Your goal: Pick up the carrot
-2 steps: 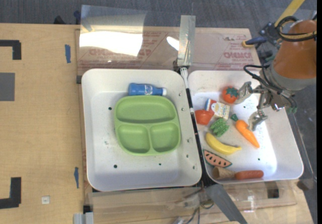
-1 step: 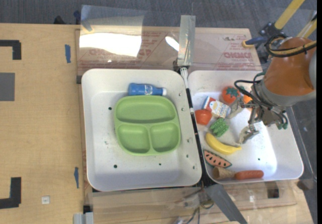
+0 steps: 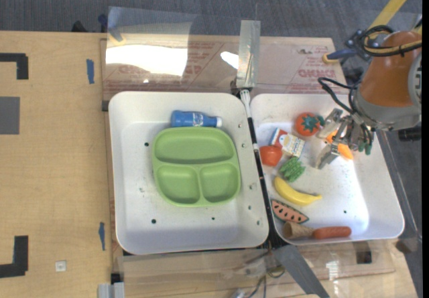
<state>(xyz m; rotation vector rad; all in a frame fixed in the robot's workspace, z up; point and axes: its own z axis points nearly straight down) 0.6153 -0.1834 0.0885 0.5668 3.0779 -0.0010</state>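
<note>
Arm: reaches in from the right, orange band above the wrist.
Gripper (image 3: 335,147): low over the right bin (image 3: 379,213), fingers spread, an orange carrot (image 3: 343,151) between them.
Right bin, other things: tomato (image 3: 308,124), carton (image 3: 289,144), banana (image 3: 296,192), sausage (image 3: 331,232).
Left bin (image 3: 127,176): green divided plate (image 3: 197,165), blue bottle (image 3: 194,119) just behind it.
</note>
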